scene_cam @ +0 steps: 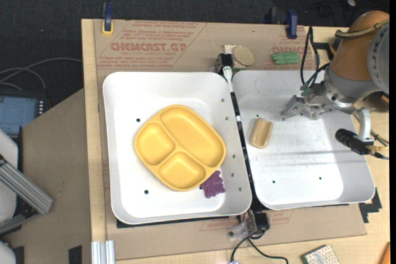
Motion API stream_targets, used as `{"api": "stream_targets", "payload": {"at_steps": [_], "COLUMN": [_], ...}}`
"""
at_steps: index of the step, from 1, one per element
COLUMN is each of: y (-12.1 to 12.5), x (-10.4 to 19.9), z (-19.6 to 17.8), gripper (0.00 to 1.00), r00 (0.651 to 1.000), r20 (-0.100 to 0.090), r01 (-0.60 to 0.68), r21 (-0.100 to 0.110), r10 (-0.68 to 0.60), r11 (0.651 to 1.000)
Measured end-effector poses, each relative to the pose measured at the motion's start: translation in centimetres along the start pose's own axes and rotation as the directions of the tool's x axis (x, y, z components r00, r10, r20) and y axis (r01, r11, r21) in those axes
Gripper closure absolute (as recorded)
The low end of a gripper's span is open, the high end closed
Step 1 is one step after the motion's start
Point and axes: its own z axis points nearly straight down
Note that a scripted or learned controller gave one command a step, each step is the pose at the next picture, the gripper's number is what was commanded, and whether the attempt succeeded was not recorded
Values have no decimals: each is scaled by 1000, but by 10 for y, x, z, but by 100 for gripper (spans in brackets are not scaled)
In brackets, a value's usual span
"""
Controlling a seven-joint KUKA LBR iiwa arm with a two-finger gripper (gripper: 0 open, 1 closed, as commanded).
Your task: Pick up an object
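Picking the tan block [260, 133] looks my best bet: it lies alone at the left side of the right bin [309, 188], mid-frame. My end effector [303, 107] hovers to its upper right, spread wide and holding nothing. I'd centre over the block, straddle its narrow width, then descend before closing.

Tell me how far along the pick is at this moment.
Nothing looks done yet. The tan block lies on the floor of the right bin, and the yellow divided plate and purple piece sit in the left bin. In hand: the gripper is over the right bin's upper part, apart from the block. Left: reaching an object, gripping it, lifting it.
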Motion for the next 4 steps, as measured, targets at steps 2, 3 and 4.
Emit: {"api": "stream_targets", "payload": {"at_steps": [2,3,4], "y": [-19,-28,-38], "x": [69,69,65], "z": [0,0,0], "gripper": [0,0,0], "r00": [1000,1000,1000], "r20": [0,1,1], "r01": [0,0,0], "r21": [1,-1,-1], "r10": [0,0,0], "r11": [1000,1000,1000]}}
